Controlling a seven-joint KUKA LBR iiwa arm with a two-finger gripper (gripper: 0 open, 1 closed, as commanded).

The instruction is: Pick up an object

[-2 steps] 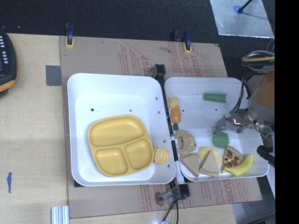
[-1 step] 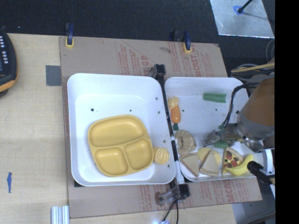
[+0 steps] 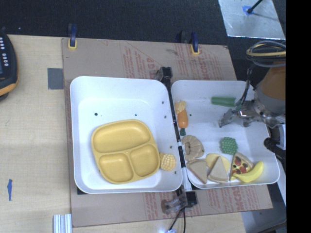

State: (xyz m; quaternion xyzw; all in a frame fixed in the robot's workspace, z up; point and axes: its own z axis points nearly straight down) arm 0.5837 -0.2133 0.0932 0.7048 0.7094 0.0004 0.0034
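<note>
Bench (image 3: 34, 130): tan surface with a brown board beneath two white bins.

Left bin (image 3: 82, 93): centre-left of the frame. A yellow divided tray (image 3: 124, 149) is held in it, with a corn piece (image 3: 167, 162) touching the tray's lower right edge.

Right bin (image 3: 204, 89): centre-right of the frame. All likely picks are held here.

Arm (image 3: 274, 81): entered at the right edge, grey with an orange band.

Gripper (image 3: 236, 115): placed over the upper right part of the right bin, just below the green stick (image 3: 223, 101). The two fingers are seen spread apart, with nothing between them.

Smaller items, lower part of the right bin: a round biscuit (image 3: 191, 146), a bread slice (image 3: 198, 170), a cheese wedge (image 3: 217, 168), a pizza slice (image 3: 238, 164), a banana (image 3: 253, 173) and a broccoli piece (image 3: 228, 144). A carrot (image 3: 182, 117) is laid against the bin's left wall.

Risks, as judged:
- The green stick is thin and round; it may be rolled aside if one finger lands on it.
- The lower items are crowded and touching; a neighbour may be nudged or lifted along.
- The flat slices offer little to pinch; an empty closure is likely.
- The carrot is close to the wall; a finger may be blocked by the rim.
</note>
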